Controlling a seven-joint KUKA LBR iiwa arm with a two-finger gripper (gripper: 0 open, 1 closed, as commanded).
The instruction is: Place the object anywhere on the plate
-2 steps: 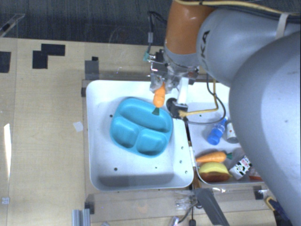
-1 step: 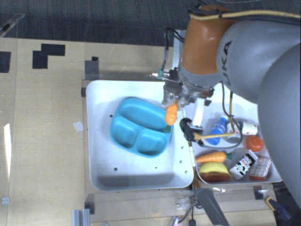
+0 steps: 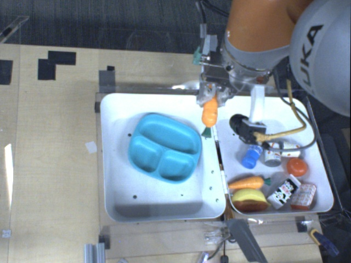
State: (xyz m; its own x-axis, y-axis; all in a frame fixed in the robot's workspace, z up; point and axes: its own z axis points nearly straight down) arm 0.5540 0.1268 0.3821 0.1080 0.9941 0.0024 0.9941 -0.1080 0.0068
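Gripper (image 3: pixel 211 98) above divider between two bins, fingers closed on top of orange toy carrot (image 3: pixel 209 114); carrot hangs upright, green tip down. Blue three-compartment plate (image 3: pixel 164 147) lies in left bin (image 3: pixel 118 201), at 8 o'clock from carrot, apart from it. Right bin (image 3: pixel 323 193) carries second carrot (image 3: pixel 247 182), blue cup (image 3: pixel 251 156), red-and-yellow toy (image 3: pixel 250 200), small boxes at 5 o'clock from gripper.
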